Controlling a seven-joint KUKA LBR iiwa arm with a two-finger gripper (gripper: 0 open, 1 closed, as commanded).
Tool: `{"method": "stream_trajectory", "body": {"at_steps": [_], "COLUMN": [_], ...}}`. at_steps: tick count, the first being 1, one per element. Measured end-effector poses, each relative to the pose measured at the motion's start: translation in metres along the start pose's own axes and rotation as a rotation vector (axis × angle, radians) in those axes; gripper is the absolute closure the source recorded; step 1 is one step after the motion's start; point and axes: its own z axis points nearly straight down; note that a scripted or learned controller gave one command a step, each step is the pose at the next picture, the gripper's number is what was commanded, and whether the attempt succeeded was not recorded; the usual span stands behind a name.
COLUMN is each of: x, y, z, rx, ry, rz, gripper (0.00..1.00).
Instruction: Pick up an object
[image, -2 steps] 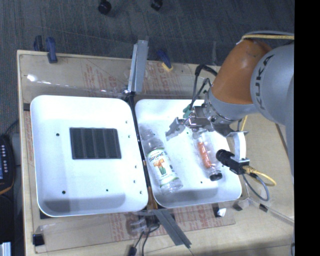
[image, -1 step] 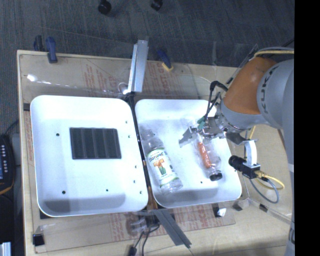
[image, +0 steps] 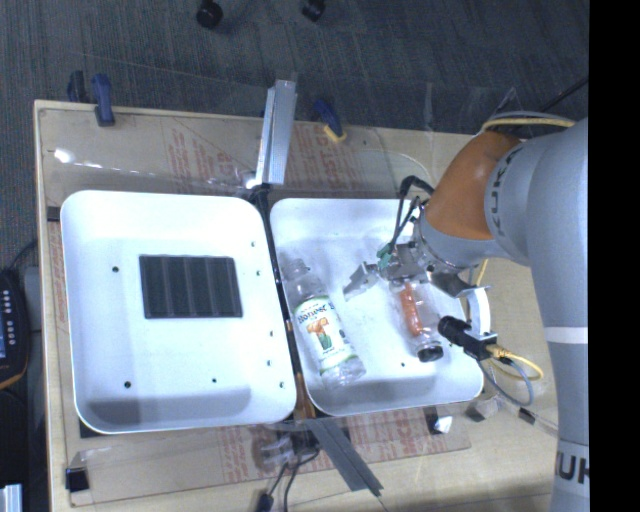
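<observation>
**Inspector A:** Presently, in the camera view, we are looking at two white bins side by side. The left bin (image: 165, 400) is carrying a dark ribbed panel (image: 190, 286) on its floor. The right bin (image: 375, 400) is holding a clear bottle with a green and orange label (image: 322, 328) near its left wall, lying flat, and a smaller bottle with orange contents and a dark cap (image: 415, 318) toward the right.

**Inspector B:** We are seeing the gripper (image: 385, 268) hanging over the right bin, just beside the upper end of the orange bottle. We cannot tell how it is set; nothing is visibly held.

**Inspector A:** In our judgement, the approach is under way and the pick is not yet made. To do it well, we are advising that the tool centre over the orange bottle's body, straddle it across the narrow width, and descend fully before closing.
</observation>
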Motion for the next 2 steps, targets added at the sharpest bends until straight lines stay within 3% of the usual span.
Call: {"method": "stream_trajectory", "body": {"at_steps": [1, 2], "x": [-0.001, -0.001], "y": [0.016, 0.012], "z": [-0.009, -0.025], "rx": [-0.005, -0.006], "ry": [-0.002, -0.003], "rz": [-0.110, -0.192], "gripper": [0.00, 0.00]}}
